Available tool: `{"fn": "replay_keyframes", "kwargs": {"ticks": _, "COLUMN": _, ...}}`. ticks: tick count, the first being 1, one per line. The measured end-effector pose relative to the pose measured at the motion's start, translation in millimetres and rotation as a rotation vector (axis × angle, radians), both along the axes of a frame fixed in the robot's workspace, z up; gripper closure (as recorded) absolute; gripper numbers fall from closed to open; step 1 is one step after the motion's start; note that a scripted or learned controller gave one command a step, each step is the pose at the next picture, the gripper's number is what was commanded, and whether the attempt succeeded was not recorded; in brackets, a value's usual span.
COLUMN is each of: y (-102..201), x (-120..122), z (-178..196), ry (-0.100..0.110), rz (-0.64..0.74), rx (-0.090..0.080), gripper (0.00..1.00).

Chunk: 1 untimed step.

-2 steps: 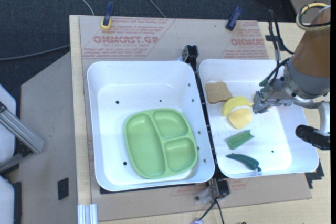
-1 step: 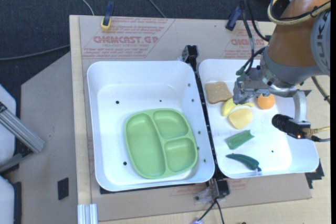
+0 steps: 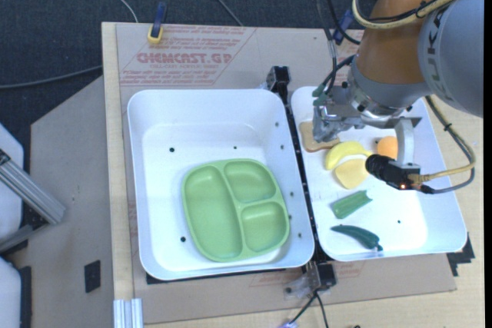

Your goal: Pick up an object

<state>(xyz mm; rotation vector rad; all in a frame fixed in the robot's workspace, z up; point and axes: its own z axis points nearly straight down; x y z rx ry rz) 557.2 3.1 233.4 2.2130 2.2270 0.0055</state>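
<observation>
Over the right bin, the gripper hangs low near the bin's upper left corner, just above a flat tan piece that looks like a slice of toy bread lying against the bin's left wall. How the gripper is set, and whether anything is caught in it, cannot be told from this slanted look down, since the wrist hides its tip.

Just beside the gripper, towards the bin's middle, lie two pale yellow pieces, one on top of the other and touching, like toy banana or lemon wedges. An orange toy sits just behind them, partly hidden by the arm. A small black unit with a red light hangs off the wrist, next to the yellow pieces. Nearer the front of the bin lies a light green block, and in front of that a dark green toy pepper, a little apart from it.

The left bin holds a green divided plate with three compartments, lying flat towards its front. Both bins rest on a brown board printed with red lettering, with a blue and yellow clamp at its far edge.
</observation>
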Motion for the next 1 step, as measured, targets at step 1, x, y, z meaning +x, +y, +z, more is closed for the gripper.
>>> {"fn": "replay_keyframes", "kwargs": {"ticks": 1, "y": 43.4, "x": 20.9, "z": 5.9, "ry": 0.000, "rz": -0.001, "rx": 0.000, "gripper": 1.00}}
